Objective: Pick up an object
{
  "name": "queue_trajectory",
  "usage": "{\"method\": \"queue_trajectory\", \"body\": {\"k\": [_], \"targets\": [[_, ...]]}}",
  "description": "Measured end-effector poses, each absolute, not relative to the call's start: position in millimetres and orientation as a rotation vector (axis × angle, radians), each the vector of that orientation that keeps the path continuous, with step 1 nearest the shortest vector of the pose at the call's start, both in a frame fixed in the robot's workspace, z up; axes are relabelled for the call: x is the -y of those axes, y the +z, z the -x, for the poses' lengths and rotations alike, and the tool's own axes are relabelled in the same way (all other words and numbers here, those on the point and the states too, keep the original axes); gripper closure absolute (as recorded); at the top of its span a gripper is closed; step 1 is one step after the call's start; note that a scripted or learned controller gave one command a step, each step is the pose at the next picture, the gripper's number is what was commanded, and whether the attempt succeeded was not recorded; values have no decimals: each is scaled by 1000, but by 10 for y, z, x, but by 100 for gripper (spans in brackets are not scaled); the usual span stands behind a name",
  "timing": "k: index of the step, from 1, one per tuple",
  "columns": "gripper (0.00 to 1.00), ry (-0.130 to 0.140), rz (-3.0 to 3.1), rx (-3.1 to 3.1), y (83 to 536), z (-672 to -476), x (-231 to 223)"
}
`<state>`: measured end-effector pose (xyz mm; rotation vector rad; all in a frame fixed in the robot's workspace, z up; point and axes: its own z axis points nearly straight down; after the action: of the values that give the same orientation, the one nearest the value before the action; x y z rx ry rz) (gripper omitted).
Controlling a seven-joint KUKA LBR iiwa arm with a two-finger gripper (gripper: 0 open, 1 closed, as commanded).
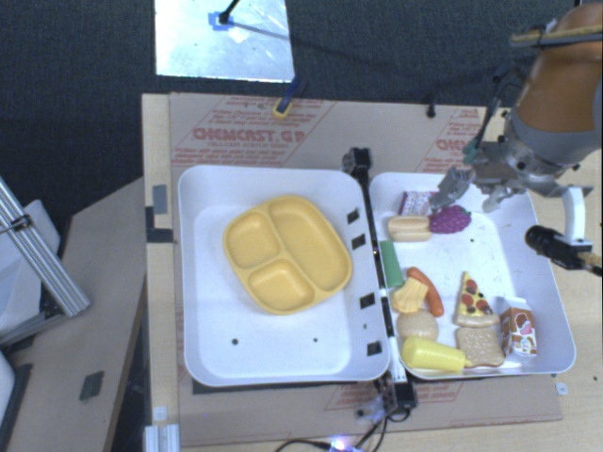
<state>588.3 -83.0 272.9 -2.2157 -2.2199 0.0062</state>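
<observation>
The right bin (542, 281) holds several toy foods: purple grapes (451, 219), a hot dog bun (409, 228), a small pink box (415, 202), an orange carrot (427, 291), a pizza slice (471, 299), a slice of bread (479, 343), a yellow piece (433, 354) and a brown carton (518, 332). My gripper (474, 191) hangs over the back of this bin, just above and right of the grapes. Its fingers are open with nothing between them.
The left bin (203, 337) carries a yellow divided plate (285, 252). A black divider (372, 252) runs between the bins. A black cylinder (556, 245) juts in at the right bin's edge. A grey panel (223, 26) lies behind the bench.
</observation>
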Motion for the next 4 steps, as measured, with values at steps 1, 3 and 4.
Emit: {"method": "queue_trajectory", "body": {"k": [1, 3, 4], "targets": [[0, -2, 2219, 2226, 2770, -5899, 829], [0, 2, 2219, 2221, 1881, -5780, 830], [0, 2, 2219, 2220, 1463, -5782, 831]]}}
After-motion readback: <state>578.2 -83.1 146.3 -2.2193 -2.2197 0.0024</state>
